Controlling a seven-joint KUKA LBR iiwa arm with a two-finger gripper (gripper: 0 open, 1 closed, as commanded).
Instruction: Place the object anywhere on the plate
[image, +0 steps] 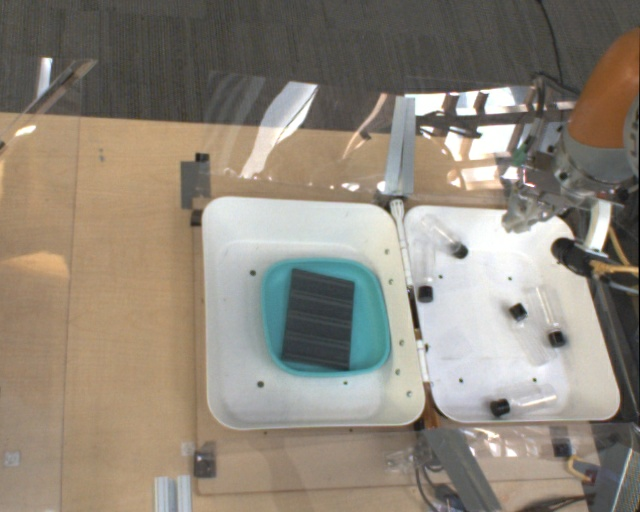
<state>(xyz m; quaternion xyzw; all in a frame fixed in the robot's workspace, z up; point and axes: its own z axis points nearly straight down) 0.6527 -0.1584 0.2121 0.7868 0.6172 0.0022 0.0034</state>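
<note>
Teal plate (372, 300) sits in the left bin (230, 330), centre-left of the frame, and a dark ribbed block (319, 319) already lies flat on it, well inside the plate's rim. Judged from that, the placing looks done, and the step in hand is most likely clearing the arm away cleanly.

The gripper (527, 205) hangs at the upper right of the frame, over the top edge of the right bin (470, 380), with the orange band above it. Whether its jaws are spread or pressed together cannot be told; nothing visible sits between them.

Small clear tubes with black caps (448, 240) lie scattered in the right bin. To finish well, the arm should stay high, keep off those tubes, and avoid swinging over the left bin, since a nudge could slide the block toward the plate's edge.
</note>
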